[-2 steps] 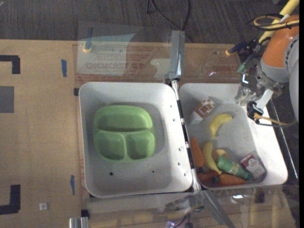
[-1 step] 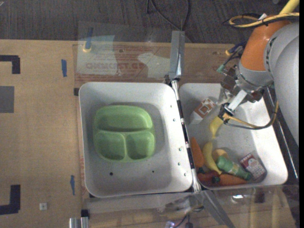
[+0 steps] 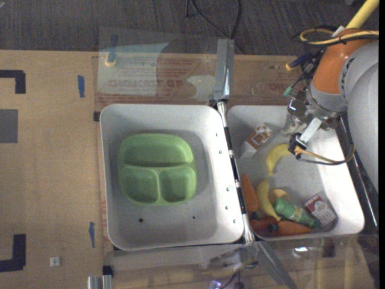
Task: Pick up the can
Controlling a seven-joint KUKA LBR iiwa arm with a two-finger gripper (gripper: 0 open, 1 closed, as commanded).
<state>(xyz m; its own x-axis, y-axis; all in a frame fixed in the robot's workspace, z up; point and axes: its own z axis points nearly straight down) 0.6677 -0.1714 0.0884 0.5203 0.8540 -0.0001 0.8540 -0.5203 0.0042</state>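
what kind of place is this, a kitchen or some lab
Most likely a robot lab, not a kitchen: two shallow white bins sit on a cardboard-covered bench marked with blue tape, and a grey arm with an orange band reaches over toy food.

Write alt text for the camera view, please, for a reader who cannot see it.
A grey arm reaches from the right over the right bin, which holds bananas, carrots, a green bottle and small cartons. The left bin holds a green divided plate.
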